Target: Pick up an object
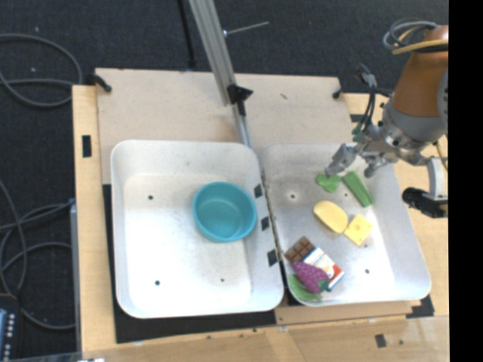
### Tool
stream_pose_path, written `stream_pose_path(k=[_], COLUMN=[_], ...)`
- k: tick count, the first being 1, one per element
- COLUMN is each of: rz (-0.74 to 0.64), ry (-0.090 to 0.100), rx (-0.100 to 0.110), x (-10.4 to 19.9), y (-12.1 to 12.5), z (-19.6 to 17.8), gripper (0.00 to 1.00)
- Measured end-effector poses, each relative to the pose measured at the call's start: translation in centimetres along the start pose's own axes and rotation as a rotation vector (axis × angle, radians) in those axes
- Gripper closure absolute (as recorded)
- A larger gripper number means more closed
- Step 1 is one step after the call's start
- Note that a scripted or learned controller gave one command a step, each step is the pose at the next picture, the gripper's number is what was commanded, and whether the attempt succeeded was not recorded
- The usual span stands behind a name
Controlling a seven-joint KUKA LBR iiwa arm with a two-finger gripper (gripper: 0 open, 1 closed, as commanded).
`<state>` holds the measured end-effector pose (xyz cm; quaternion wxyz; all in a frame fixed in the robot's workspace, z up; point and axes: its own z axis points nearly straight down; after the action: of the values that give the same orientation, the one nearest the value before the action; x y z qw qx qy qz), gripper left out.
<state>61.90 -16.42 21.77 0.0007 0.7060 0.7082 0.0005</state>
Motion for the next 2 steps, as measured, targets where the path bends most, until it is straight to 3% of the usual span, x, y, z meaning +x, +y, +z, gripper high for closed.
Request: stream_pose_path(k=[1, 2], rz=[0.000, 0.005], ry=[0.000, -0.003], rx=[0.000, 0.005], x=[0.0, -1.2], y=[0.0, 0.2], z=[0.0, 4.9], gripper=[0.00, 0.00])
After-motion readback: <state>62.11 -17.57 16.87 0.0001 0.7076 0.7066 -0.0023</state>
